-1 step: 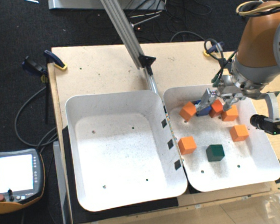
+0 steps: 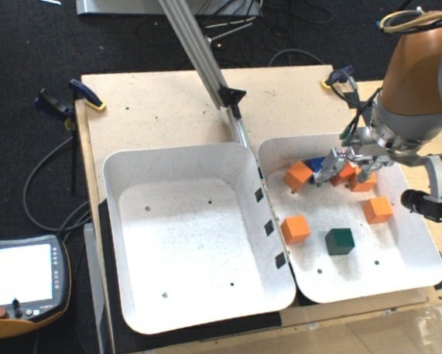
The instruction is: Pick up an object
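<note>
The arm enters from the right edge of the frame, its grey and orange body cut off there, and the gripper [image 2: 350,169] hangs low over the upper part of the right bin [image 2: 417,270]. Its fingers are lost in a tangle of metal and cables, so whether they are spread or closed cannot be told. Right under it sits an orange block [image 2: 360,179], half hidden by the gripper, and a small blue block [image 2: 315,165] peeks out just left of it (only a sliver shows). Another orange block [image 2: 299,176] lies at the left of that cluster, touching the blue one. Lower in the same bin, well apart from the gripper, are an orange block [image 2: 294,228] near the left wall, a dark green block [image 2: 339,241] at centre and an orange block [image 2: 377,209] to the right. The left bin [image 2: 124,220] fills the middle of the frame on the counter [image 2: 160,108]. A handheld control screen [image 2: 25,284] lies at the lower left.
</note>
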You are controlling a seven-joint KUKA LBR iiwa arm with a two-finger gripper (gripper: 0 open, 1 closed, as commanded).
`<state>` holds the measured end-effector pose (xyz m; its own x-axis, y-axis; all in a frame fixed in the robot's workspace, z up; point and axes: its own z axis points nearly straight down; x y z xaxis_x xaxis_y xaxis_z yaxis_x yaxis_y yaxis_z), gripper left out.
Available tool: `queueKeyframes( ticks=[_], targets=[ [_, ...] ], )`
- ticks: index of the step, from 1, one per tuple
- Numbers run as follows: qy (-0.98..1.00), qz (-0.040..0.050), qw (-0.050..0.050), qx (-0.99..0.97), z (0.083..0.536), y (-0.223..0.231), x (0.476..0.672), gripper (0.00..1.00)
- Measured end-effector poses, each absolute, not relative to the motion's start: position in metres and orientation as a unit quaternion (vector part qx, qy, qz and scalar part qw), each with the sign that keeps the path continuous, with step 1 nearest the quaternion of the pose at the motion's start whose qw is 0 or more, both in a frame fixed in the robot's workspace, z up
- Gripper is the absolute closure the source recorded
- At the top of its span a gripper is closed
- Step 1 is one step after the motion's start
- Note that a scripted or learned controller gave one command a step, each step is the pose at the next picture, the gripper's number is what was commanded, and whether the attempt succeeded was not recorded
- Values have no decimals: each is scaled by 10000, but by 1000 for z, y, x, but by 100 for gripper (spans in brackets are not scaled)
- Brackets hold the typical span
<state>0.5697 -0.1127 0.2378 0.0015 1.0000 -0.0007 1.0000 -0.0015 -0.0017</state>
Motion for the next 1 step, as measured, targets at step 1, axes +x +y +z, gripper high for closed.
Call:
queueKeyframes(
  ticks=[1],
  targets=[
    [-7058, 28, 25, -7084, 154, -143, 576, 0]
  ],
)
